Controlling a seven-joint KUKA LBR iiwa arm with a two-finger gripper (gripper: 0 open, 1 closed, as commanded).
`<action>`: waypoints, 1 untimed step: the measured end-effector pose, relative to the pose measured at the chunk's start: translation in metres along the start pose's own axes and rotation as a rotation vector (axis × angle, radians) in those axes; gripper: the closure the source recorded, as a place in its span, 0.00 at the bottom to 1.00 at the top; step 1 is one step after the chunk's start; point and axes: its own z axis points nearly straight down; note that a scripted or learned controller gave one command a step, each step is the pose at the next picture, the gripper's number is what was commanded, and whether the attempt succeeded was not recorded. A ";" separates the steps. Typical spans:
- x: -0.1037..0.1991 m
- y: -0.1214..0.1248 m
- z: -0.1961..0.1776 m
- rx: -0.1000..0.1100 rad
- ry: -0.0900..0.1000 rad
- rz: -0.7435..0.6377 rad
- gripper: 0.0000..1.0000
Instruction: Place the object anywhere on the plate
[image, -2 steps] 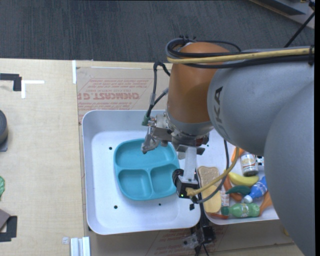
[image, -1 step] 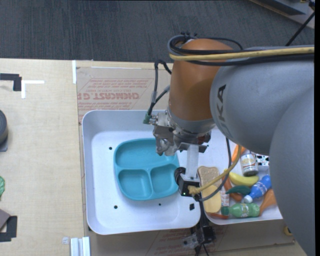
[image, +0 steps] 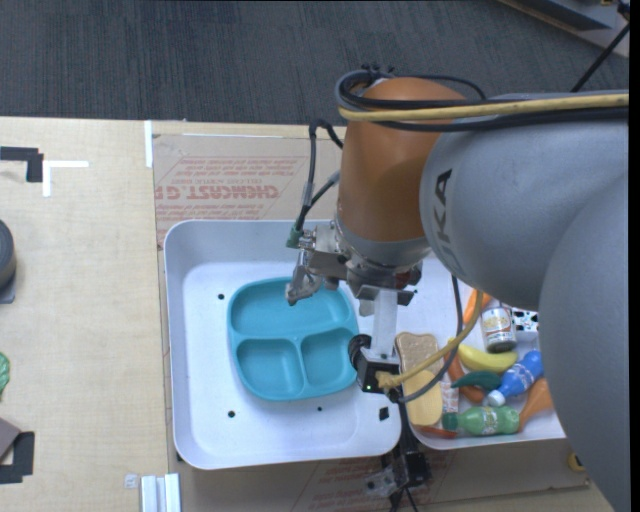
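A light blue plate (image: 270, 355) with three compartments lies in the left white bin (image: 195, 330). My gripper (image: 299, 290) hangs low over the plate's far right edge, at the large upper compartment. The grey and orange wrist covers most of it from above. I cannot tell whether it carries anything. Toy foods lie in the right bin: a bread slice (image: 418, 352), a banana (image: 487, 357), a green bottle (image: 480, 423) and a small can (image: 496, 325).
The right bin (image: 545, 432) is crowded, also holding a blue-capped bottle (image: 518, 380) and a carrot (image: 540, 398). The big arm covers the bins' shared wall. Cardboard (image: 230, 185) lies behind the left bin. The wooden bench (image: 80, 300) stretches to the left.
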 end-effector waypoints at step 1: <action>-0.001 0.001 -0.008 0.003 -0.005 -0.004 1.00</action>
